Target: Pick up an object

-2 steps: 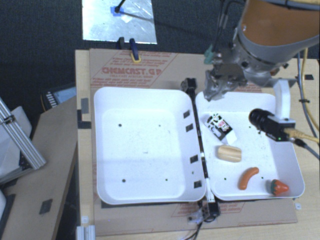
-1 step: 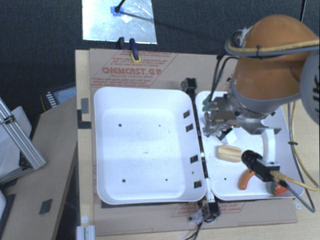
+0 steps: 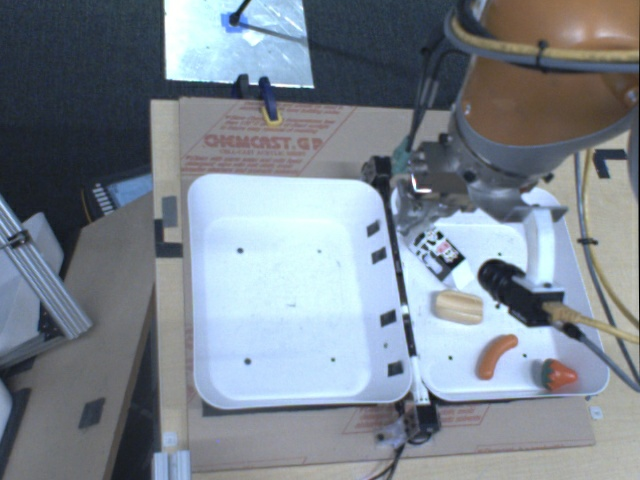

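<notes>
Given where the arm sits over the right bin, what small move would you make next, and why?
Probably a short drop toward the black-and-white block. The gripper hangs over the right bin's far corner with that block just in front of it, while the bun, the sausage and the red and green vegetable lie farther off.

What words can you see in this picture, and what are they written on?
"CHEMCAST" in red letters, followed by what looks like "GP", on the brown board under the bins.
More red print runs above and below that word on the same board, and along its front edge; it is too small to read.
The small black-and-white packet in the right bin has markings, too blurred to read.
</notes>
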Available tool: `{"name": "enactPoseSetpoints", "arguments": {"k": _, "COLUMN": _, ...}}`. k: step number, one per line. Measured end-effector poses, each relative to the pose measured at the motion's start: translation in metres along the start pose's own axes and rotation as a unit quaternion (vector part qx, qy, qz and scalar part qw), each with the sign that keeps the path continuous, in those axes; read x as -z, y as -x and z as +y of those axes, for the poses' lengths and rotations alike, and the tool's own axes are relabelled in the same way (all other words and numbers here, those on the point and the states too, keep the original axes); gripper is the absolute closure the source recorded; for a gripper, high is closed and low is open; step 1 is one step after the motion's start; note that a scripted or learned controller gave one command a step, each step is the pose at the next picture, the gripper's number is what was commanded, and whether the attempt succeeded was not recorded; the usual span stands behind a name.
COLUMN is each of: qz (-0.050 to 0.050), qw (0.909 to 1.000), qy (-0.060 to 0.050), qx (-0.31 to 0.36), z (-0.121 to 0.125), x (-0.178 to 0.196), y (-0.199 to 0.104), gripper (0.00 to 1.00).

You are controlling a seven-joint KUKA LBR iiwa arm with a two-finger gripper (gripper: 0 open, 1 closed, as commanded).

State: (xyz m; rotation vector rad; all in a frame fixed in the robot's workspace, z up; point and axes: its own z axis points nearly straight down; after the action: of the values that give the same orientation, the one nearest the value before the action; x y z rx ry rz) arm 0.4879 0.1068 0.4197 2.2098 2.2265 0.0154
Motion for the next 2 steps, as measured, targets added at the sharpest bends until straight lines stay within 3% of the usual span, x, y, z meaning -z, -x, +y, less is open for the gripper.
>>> {"name": "enactPoseSetpoints", "arguments": {"k": 1, "qz": -0.001, "qw": 1.0, "qy": -0.002, "qx": -0.001, "z": -0.001, "x": 0.038, "y": -0.014, "gripper": 1.0}}
{"name": "enactPoseSetpoints", "arguments": {"k": 2, "qz": -0.001, "qw": 1.0, "qy": 0.002, "qx": -0.001, "z": 0.079, "x": 0.113, "y": -0.036, "gripper": 1.0}}
